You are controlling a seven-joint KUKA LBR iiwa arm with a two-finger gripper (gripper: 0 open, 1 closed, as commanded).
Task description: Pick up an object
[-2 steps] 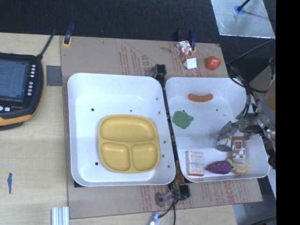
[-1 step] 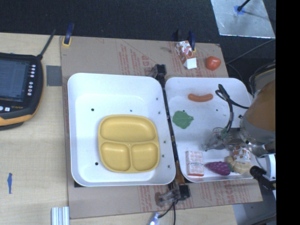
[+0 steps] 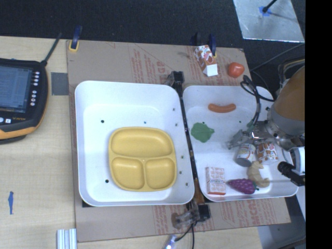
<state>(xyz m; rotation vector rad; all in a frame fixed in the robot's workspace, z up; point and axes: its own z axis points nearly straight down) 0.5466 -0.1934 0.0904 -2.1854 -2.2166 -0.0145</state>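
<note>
Right bin holds the clutter; yellow tray sits left. Gripper low over the small can, spread I can't tell. Best centre squarely, clear of the snack packet.

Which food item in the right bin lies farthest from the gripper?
The sausage, alone near the bin's far wall; the others cluster around the gripper.

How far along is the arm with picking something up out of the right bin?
Nothing looks picked yet. The gripper is down in the right bin, at a grey can lying on the floor. The sausage, green piece, grapes and carton lie untouched. Grasping and lifting remain.
</note>
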